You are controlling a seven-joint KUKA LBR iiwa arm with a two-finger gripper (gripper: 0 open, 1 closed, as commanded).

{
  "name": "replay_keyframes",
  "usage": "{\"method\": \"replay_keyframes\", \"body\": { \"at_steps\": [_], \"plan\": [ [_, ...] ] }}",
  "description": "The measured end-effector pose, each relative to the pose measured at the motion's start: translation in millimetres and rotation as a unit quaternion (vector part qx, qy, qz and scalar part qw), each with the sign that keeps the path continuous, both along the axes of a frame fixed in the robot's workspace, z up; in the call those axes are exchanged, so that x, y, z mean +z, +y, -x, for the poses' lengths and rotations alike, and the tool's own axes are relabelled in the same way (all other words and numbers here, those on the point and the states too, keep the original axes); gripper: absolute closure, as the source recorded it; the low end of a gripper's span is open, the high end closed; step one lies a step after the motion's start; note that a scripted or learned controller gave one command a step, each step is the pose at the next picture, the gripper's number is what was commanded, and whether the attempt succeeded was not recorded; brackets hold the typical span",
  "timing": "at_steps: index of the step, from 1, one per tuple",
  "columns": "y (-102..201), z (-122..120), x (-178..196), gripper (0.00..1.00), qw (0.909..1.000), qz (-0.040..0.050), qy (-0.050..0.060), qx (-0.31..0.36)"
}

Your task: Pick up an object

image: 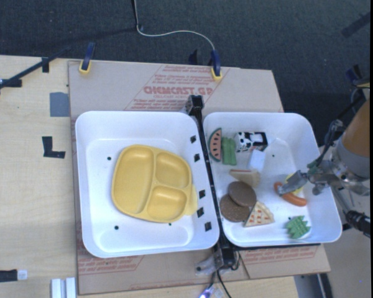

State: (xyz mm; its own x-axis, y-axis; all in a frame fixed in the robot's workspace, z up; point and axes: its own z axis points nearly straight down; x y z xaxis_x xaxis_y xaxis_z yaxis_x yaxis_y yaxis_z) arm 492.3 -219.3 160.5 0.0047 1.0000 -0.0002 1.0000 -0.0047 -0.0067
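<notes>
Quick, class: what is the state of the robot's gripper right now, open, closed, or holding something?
Gripper: over the right bin, just above the orange-red toy; open or closed cannot be told, and no object shows between its fingers.

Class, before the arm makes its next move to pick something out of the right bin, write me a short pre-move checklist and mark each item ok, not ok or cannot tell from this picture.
1. Gripper is over the right bin, near the orange toy: ok.
2. An object is seen between the fingers: not ok, nothing visibly held.
3. Whether the gripper touches the orange toy: cannot tell, the picture is too coarse.
4. Orange toy stands apart from its neighbours, the pizza slice and the green piece: ok.
5. Brown rounds are separate from each other: not ok, they overlap.
6. Yellow tray sits in the left bin, out of the arm's way: ok.
</notes>
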Motion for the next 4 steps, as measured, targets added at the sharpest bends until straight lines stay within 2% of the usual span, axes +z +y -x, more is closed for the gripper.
{"method": "replay_keyframes", "body": {
  "at_steps": [1,2,3,4],
  "plan": [
    [-3.4,-83.7,-79.6,0.00,1.0000,0.0006,-0.005,0.005],
    [21.4,-4.7,-74.3,0.00,1.0000,0.0007,-0.004,0.002],
    [-5.1,-70.4,-75.0,0.00,1.0000,0.0007,-0.005,0.003],
    [-4.3,-69.3,-64.2,1.00,1.0000,0.0011,-0.006,0.003]
  ]
}}
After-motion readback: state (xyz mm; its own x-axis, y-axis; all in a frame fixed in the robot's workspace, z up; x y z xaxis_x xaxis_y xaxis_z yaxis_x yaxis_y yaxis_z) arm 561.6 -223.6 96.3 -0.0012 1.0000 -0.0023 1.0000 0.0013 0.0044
